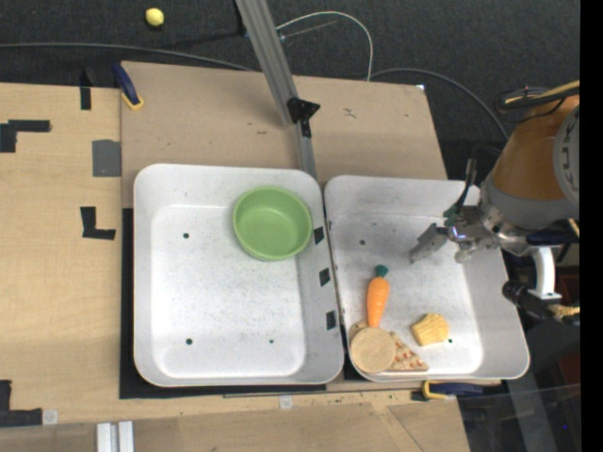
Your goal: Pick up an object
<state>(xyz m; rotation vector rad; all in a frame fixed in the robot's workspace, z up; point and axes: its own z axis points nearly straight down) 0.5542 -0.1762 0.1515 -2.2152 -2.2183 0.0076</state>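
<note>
My gripper (442, 249) hangs over the upper right part of the right bin (377, 201), its two fingers spread open with nothing between them. An orange toy carrot (377, 299) with a green top lies below and to the left of it, apart from the fingers. A round tan disc (373, 348) sits at the bin's front edge, partly over a flat patterned wedge (409, 358). A small yellow block (430, 329) rests just right of the carrot's lower end. A green bowl (272, 222) stands upright in the left bin (165, 281).
A grey metal pole (273, 55) slants down to the seam between the bins. Cables loop over the bench behind the right bin. A small yellow ball (154, 16) lies on the dark floor far back left.
</note>
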